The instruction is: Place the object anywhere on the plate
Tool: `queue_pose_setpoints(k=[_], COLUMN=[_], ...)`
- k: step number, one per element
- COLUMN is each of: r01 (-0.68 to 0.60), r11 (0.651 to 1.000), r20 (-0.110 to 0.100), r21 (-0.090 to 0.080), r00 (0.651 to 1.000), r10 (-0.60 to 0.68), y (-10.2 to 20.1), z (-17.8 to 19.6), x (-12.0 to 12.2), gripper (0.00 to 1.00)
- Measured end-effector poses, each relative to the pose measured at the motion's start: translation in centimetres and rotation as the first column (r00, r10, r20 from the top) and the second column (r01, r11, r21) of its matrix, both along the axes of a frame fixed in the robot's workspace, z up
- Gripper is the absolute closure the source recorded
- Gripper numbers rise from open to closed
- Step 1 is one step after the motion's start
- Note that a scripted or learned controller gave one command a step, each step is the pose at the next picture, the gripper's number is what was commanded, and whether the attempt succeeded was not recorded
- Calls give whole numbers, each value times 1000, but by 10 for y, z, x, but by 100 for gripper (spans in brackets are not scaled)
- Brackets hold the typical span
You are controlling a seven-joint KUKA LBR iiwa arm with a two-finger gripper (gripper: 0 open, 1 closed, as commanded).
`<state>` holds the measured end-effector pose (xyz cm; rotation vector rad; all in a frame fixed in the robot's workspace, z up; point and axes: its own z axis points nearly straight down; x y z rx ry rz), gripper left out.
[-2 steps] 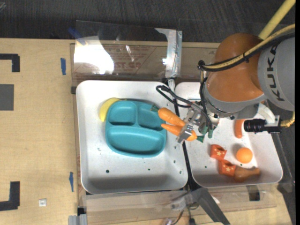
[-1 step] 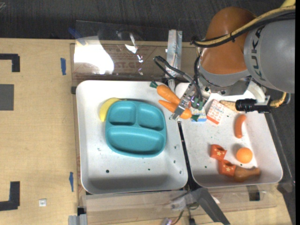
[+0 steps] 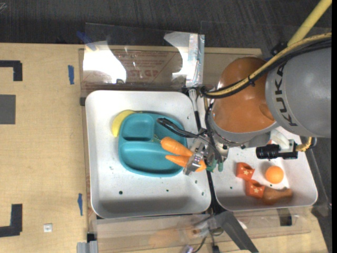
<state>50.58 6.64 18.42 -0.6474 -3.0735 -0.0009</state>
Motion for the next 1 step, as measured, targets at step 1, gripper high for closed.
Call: queue_pose_setpoints(k=[1], r01=[0], r11=[1000], r20=[2], r21=[0], r00=[1000], r10=[0], y=[0], z=[1], x=[1], gripper=[0])
